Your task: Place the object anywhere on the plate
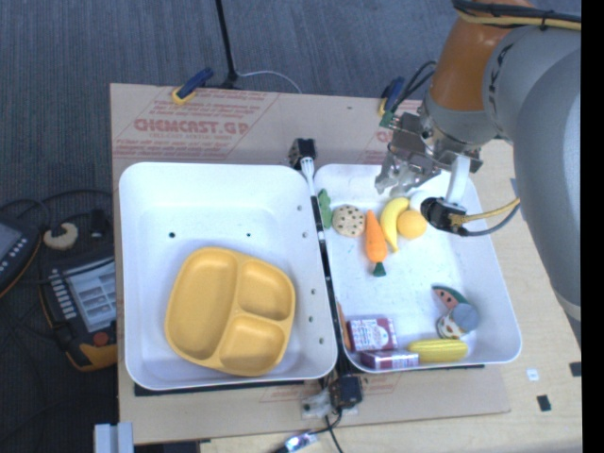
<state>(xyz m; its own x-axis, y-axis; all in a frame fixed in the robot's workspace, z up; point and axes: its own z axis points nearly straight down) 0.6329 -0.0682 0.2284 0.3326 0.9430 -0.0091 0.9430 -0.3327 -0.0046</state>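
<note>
Reaching in from the right, the grey arm hangs its gripper [396, 185] over the far end of the right bin [500, 300], fingers spread and pointing down with nothing between them. Just below the tips lie a banana [391, 217] and a small yellow-orange fruit [411, 223], touching each other, with a toy carrot [376, 240] alongside and a speckled cookie [348, 220] near the divider. That cluster looks like the likeliest source of the task's object, though which piece is meant cannot be told from this vantage.

The yellow plate [231, 310], split into three compartments, sits bare in the left bin [151, 206], toward its near side, so any item must be lifted across the rims where the bins meet. At the right bin's near end, well apart from the gripper, rest a watermelon slice [452, 301], a red box [369, 332] and a corn cob [437, 350]. With the open fingers poised above the fruit, the pick appears not yet made, and the crowding there could foul a clean grasp.
</note>
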